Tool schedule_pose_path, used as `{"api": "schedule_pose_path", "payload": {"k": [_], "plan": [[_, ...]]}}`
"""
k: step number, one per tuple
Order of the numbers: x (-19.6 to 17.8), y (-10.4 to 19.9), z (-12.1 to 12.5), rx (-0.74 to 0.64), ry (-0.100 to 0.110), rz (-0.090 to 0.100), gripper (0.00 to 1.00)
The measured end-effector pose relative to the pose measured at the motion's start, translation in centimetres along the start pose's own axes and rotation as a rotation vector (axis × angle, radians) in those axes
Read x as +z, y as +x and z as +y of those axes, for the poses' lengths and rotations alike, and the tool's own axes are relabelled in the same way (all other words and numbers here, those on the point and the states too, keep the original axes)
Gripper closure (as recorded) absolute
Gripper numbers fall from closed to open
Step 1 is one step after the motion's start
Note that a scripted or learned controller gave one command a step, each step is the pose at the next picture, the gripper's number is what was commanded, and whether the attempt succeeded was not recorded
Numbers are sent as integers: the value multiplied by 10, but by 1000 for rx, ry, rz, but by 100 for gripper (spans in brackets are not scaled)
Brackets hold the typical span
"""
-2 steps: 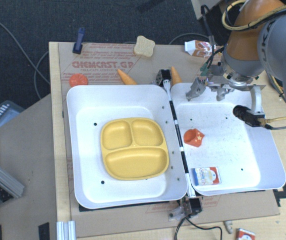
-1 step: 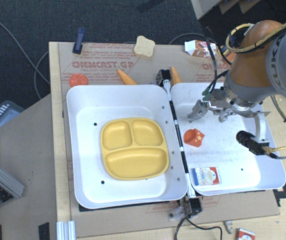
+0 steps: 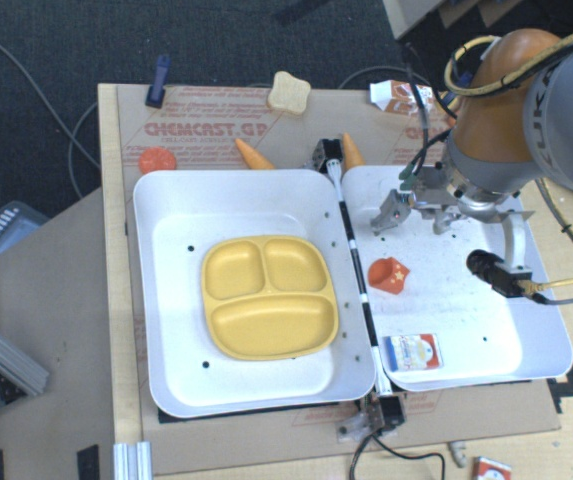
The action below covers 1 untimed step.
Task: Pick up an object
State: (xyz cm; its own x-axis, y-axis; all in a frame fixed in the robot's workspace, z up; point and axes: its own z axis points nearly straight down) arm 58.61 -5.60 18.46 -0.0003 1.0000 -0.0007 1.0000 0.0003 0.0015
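Nearest the camera, at the lower edge of the right bin point(image 3: 541, 353), lies a small flat packet point(image 3: 411, 352), white and blue with a red picture on its face, its long side running left to right in the frame and its near edge close to the bin's front wall. Just above it toward mid-frame, close beside the divider between the bins, sits a red block point(image 3: 388, 275), a chunky faceted lump, orange-red and a little glossy, with no clear long axis and open white floor on every side but the left. This block looks the likelier pick, as I judge it: it lies below and slightly left of the gripper point(image 3: 418, 208), which hangs over the upper part of the same bin with its metal fingers spread and nothing between them. So the coming move would be a short travel down-frame and a touch left, then a descent; the packet is farther off in the same direction and lies flat, which I would expect to be harder to pinch. A black fitting point(image 3: 494, 271) on a cable hangs at the arm's right side, well apart from the block. The left bin point(image 3: 166, 298) holds a yellow tray point(image 3: 269, 297) with three wells. Beyond the bins, on the board at the top of the frame, lie a bread slice point(image 3: 289, 92), two carrots point(image 3: 254, 155) and a blue clip point(image 3: 157, 80).
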Motion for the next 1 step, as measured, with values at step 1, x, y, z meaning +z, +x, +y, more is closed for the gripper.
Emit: {"api": "schedule_pose_path", "payload": {"k": [1], "plan": [[0,-8,11,0,0,0,0]]}}
